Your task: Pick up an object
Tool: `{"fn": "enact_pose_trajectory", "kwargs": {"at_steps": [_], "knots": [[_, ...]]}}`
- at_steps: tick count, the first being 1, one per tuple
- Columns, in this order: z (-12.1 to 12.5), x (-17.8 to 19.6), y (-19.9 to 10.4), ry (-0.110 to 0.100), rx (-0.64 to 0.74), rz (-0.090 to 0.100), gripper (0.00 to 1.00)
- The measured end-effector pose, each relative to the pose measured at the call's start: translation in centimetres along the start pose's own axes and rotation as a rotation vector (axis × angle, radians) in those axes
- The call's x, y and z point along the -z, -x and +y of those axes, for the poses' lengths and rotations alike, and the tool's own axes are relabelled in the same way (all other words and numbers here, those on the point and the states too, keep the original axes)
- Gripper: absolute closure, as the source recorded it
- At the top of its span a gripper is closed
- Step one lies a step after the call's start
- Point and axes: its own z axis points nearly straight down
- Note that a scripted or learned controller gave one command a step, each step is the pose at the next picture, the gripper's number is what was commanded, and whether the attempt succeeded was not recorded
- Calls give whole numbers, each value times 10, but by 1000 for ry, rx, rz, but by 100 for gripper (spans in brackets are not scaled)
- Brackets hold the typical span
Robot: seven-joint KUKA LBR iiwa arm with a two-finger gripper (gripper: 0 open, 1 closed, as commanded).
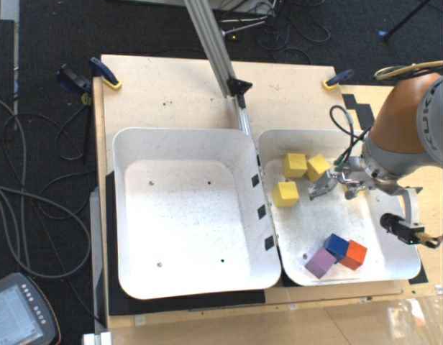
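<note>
We see the arm [408, 131] cut off at the right edge of the view, so only its orange band and grey wrist show, and the wrist hides part of the right bin's far right side. It reaches in low over the right bin [394, 264], slanting leftward, with the gripper [323, 187] just right of the yellow blocks. Its fingers are small and dark against the bin floor, and we cannot tell whether they stand apart or together; nothing clearly sits between them. The bench [171, 85] carries two shallow white bins side by side. The left bin [135, 192] shows a bare, speckled floor. In the right bin three yellow blocks cluster near the far left part: one [295, 165] at the back, a second [318, 167] touching it on the right and nearest the gripper, a third [286, 193] just in front. Near the front edge lie a purple block [321, 263], a blue block [336, 246] and an orange block [354, 254], pressed together, well apart from the gripper.
</note>
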Motion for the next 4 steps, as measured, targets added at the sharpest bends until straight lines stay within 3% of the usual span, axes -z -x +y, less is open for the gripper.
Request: {"fn": "enact_pose_trajectory", "kwargs": {"at_steps": [1,2,4], "knots": [[0,-44,0,2,-1,-1,0],[1,-32,0,6,-1,-1,100],[6,75,-1,12,2,-3,100]]}}
